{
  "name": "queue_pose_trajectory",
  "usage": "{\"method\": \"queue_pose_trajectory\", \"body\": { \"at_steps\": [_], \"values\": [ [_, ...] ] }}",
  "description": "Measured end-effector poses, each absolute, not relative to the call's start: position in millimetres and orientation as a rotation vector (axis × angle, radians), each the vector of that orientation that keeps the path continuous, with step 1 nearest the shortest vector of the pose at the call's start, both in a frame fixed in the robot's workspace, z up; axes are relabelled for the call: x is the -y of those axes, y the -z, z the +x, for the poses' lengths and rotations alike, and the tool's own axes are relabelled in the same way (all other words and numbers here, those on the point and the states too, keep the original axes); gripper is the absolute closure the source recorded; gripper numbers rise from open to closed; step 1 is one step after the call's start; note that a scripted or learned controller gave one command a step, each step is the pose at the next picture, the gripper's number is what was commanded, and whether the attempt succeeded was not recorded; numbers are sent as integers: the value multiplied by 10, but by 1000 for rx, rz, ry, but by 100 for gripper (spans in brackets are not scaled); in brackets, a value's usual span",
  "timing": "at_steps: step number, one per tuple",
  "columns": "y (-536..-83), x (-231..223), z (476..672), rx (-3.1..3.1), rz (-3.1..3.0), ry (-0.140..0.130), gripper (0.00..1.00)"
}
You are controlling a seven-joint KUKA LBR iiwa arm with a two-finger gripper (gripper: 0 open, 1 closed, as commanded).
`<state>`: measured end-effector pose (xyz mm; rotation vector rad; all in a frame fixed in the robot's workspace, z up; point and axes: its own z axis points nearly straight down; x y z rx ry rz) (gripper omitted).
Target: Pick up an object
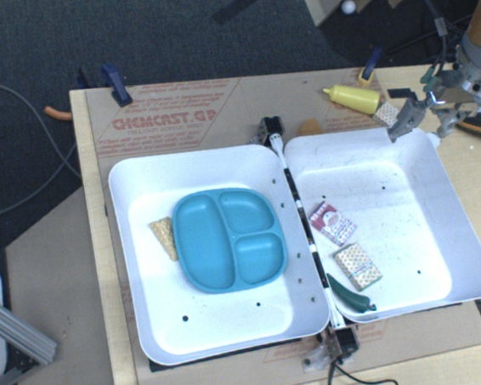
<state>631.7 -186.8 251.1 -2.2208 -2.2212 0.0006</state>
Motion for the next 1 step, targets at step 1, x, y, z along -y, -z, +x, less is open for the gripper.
{"method": "queue_pose_trajectory", "body": {
  "at_steps": [1],
  "values": [
    [-840,1388,6664,2223,-2218,0,0]
  ]
}}
